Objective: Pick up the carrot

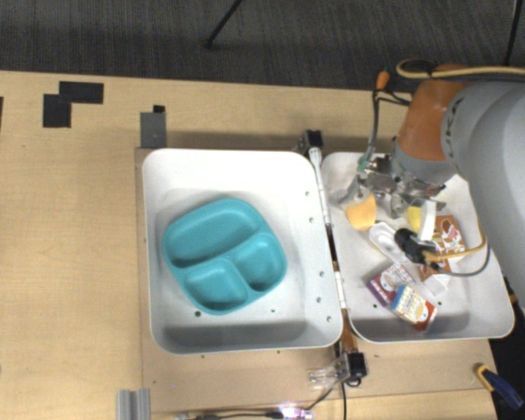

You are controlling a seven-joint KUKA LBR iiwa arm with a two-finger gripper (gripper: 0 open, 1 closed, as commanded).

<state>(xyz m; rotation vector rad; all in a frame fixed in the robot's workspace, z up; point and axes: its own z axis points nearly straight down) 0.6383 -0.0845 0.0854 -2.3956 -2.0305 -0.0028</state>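
**Carrot hard to pick out in the crowded right bin**

The carrot (pixel 446 234), as far as can be told the orange piece among the clutter, lies near the right bin's (pixel 472 322) right wall. It is just beside the end effector (pixel 402 201), toward the counter's front edge. Whether the end effector is open or closed cannot be told. A yellow block (pixel 360 213) sits at its other side, and the bin's front strip is bare.

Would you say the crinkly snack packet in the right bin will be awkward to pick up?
Probably. The snack packet looks thin and creased, so it is likely floppy and light. Its glossy wrapper may slip. It lies flat on the right bin floor, leaving little edge to grip.
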